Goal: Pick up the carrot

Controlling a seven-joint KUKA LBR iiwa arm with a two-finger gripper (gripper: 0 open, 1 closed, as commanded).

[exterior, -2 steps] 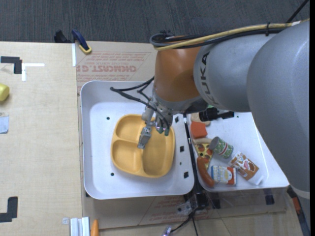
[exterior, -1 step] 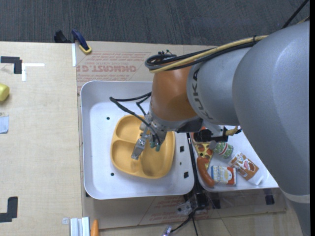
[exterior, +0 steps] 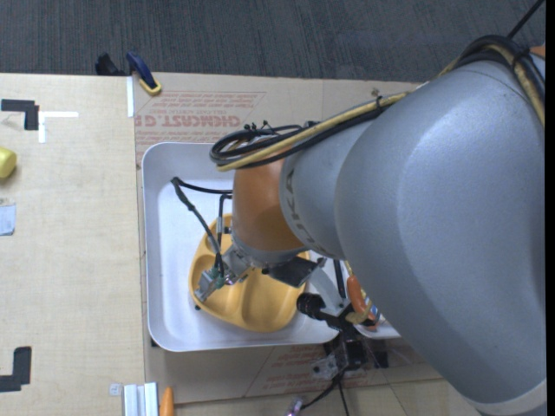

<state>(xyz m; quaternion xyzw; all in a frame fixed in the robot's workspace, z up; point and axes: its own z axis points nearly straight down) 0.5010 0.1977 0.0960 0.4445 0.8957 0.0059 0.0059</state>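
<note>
Bench: pale wood, brown cardboard under the shallow white plastic bin [exterior: 165, 232].
My gripper [exterior: 208, 286]: low in that bin, over a yellow-orange rounded object [exterior: 251, 306]; grip unreadable.
Carrot: slim orange carrot [exterior: 355, 293] at the bin's right side, beneath my arm.

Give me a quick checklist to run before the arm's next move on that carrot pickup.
1. Carrot located: ok, an orange piece shows beside the arm, mostly hidden.
2. Gripper over the carrot: not ok, it sits down at the yellow bowl.
3. Carrot held: not ok, it lies apart from the gripper.
4. Finger state: cannot tell.
5. Path to the carrot: cannot tell, the arm covers that part of the white bin.
</note>
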